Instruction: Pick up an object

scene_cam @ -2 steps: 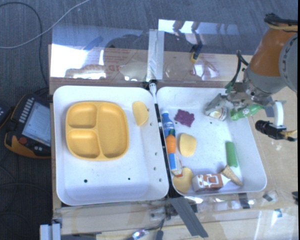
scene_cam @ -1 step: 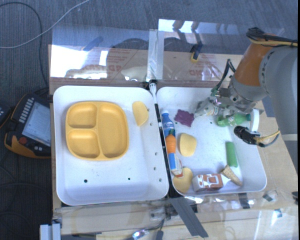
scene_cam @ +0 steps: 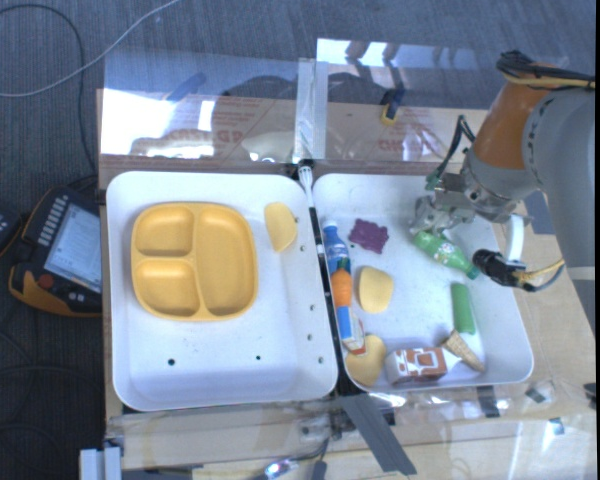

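Note:
My gripper hangs over the back right part of the right bin, open, with nothing between its fingers. A green bottle lies tilted just in front of and below it, its near end close to the fingertips. Further forward in the same bin lie a green stick, a yellow rounded piece, a purple piece, a tan cone and a red and white carton. A blue and orange tube lies along the divider.
The left bin holds a yellow divided plate and a small yellow piece near the divider. Another yellow piece sits in the right bin's front left corner. A teach pendant lies on the floor at left.

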### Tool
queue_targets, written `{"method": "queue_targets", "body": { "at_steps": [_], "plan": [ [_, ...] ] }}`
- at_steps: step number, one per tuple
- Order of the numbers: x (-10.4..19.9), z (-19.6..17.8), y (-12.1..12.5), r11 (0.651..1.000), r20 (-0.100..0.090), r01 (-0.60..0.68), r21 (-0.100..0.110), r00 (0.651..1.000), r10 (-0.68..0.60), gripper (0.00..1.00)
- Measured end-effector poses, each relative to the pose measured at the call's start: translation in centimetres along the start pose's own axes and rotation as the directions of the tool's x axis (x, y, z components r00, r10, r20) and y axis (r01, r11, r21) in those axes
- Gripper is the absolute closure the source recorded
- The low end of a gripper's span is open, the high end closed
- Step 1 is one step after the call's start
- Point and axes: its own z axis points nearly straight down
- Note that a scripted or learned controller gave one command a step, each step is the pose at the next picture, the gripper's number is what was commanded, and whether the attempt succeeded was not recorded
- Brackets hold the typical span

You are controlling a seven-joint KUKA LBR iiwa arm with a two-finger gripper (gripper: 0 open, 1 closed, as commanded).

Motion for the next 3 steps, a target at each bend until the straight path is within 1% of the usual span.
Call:
{"method": "queue_targets", "body": {
  "at_steps": [1, 2, 3],
  "plan": [
    [7.2, -7.8, -1.2, 0.991, 0.003, 0.13, 0.005, 0.991, -0.13, 1.0],
    [10.9, -10.0, -0.5, 0.991, 0.002, 0.133, 0.006, 0.991, -0.133, 1.0],
    [7.9, -5.7, -4.0, 1.0, 0.001, -0.001, 0.007, 1.0, 0.001, 1.0]
  ]
}}
